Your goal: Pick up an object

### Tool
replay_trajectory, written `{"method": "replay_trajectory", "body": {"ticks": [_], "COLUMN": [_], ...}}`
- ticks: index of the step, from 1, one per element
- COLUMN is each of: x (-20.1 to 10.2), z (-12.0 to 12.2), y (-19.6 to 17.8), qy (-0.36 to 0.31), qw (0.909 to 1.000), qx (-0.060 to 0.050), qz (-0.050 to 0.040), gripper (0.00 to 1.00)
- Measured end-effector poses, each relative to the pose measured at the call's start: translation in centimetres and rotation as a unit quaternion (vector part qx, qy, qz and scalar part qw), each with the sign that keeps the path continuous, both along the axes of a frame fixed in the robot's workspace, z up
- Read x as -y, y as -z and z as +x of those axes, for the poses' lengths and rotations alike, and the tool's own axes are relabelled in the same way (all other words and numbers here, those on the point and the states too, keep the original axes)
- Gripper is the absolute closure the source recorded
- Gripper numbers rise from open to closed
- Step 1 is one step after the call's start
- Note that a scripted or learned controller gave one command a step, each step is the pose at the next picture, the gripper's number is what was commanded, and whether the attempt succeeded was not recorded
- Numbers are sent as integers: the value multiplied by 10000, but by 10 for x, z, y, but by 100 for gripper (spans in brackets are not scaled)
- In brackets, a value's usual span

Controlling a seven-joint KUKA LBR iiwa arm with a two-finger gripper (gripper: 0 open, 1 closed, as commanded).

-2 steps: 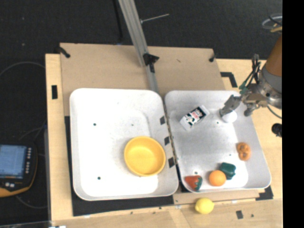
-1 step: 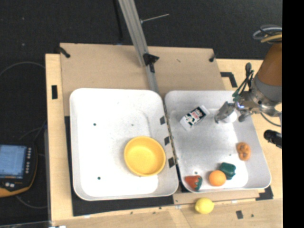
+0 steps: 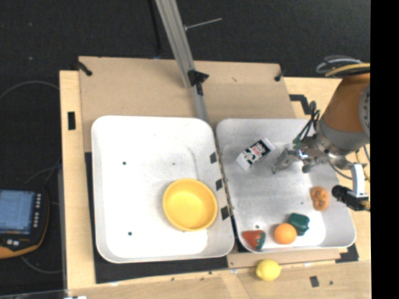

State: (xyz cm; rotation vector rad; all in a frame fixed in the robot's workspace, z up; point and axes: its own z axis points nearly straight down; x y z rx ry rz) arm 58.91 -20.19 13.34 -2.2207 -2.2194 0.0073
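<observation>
Grey two-finger gripper (image 3: 288, 161), fingers seemingly spread and holding nothing, hovers beside the small white-and-black carton (image 3: 254, 152), lying tilted.

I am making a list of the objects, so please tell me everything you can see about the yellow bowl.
The yellow bowl is round, plain and evenly yellow, probably plastic. It stands upright with its opening upward and nothing visible inside. It rests on the floor of the left bin, in the near right part, close to the wall beside the right bin. Nothing else touches it.
</observation>
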Motion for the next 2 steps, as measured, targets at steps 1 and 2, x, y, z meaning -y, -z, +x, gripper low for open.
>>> {"method": "replay_trajectory", "body": {"ticks": [1, 2], "x": [0, 2], "z": [2, 6], "y": [-15, -59], "qy": [8, -17], "qw": [10000, 10000], "qx": [49, 56], "qz": [0, 4], "gripper": [100, 100]}}
